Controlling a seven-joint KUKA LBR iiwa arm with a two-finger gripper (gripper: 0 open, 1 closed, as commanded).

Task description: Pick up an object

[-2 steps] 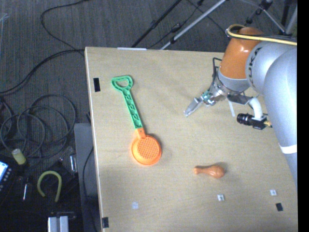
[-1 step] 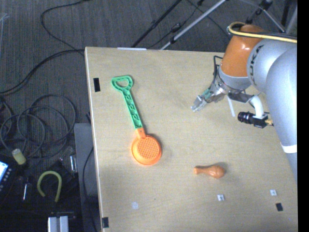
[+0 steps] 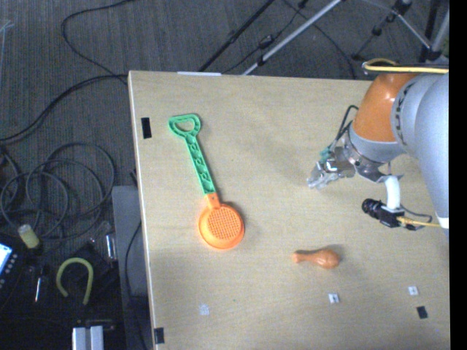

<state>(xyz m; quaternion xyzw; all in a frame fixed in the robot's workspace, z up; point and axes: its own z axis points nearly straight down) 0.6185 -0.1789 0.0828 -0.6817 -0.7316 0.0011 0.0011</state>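
Gripper seen over bare board, grip state not discernible, strainer far left, orange piece below.

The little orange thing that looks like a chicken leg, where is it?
The orange drumstick-shaped toy lies on the tan board, toward its near edge, right of the green-handled strainer and below the gripper.

Arm from right — tool low
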